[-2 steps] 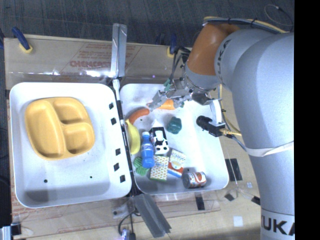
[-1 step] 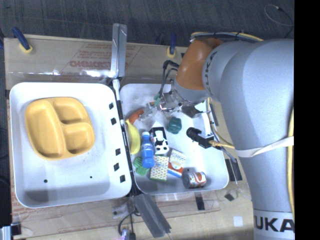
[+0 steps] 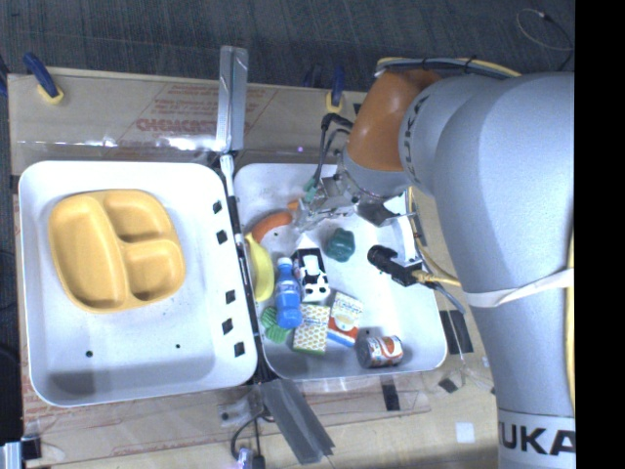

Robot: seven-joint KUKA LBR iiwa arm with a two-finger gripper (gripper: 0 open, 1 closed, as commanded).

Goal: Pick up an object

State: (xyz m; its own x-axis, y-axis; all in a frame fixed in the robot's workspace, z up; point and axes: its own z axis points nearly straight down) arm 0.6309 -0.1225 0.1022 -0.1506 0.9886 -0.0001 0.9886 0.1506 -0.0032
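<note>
"UKA" on the arm's base [image 3: 532,438]

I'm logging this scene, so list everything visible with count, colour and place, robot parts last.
white bins: two, white, side by side on the bench
divided tray: one, yellow, left bin
banana: one, yellow, right bin's left edge
bottle: one, blue, right bin, beside banana
can: one, silver and red, right bin's near corner
teal object: one, right bin's middle
orange object: one, right bin's far left
small packets: several, mixed colours, right bin's near side
arm: one, grey with orange band, from the right
tool: one, over right bin's far side
</note>
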